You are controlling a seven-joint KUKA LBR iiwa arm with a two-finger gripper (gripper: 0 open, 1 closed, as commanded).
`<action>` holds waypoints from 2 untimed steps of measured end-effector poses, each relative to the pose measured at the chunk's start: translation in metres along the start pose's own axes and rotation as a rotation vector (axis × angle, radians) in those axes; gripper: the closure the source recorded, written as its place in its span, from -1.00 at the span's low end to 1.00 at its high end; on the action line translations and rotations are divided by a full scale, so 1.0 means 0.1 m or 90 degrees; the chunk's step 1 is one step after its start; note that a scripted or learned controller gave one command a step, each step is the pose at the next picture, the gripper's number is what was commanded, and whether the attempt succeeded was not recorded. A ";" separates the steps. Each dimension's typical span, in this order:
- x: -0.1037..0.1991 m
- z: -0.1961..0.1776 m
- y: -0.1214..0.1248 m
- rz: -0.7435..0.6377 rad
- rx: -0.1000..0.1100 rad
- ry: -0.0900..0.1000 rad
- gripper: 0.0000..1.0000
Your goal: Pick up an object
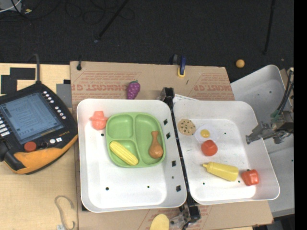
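The right bin (pixel 261 186) holds a cookie (pixel 186 126), a fried egg (pixel 204 133), a red tomato (pixel 209 148), a yellow mustard bottle (pixel 220 171) and a small red piece (pixel 250 177). In the left bin (pixel 124 195) a green divided plate (pixel 129 124) carries a corn cob (pixel 123 153) and a chicken drumstick (pixel 155 145); a pink toy (pixel 98 120) lies beside the plate. My gripper (pixel 254 136) is low over the right bin's right rim, apart from every object, and nothing shows in it.
A teach pendant (pixel 33 121) lies on the bench at the left. Purple grapes (pixel 133 89) sit behind the left bin, a yellow lemon (pixel 159 221) in front of the bins, and an orange ball (pixel 240 63) at the far right. A clamp (pixel 182 67) stands at the cardboard's back edge.
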State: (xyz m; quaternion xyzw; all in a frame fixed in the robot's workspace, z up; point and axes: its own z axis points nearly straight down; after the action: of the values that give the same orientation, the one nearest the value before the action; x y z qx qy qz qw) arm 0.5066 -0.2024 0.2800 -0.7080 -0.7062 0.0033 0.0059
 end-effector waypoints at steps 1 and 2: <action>0.00 -0.06 0.02 -0.001 -0.007 -0.002 -1.00; 0.11 0.52 0.00 -0.003 -0.004 -0.001 -1.00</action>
State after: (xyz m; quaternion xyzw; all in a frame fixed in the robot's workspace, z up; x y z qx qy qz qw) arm 0.5055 -0.1910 0.2284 -0.7062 -0.7080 0.0012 0.0032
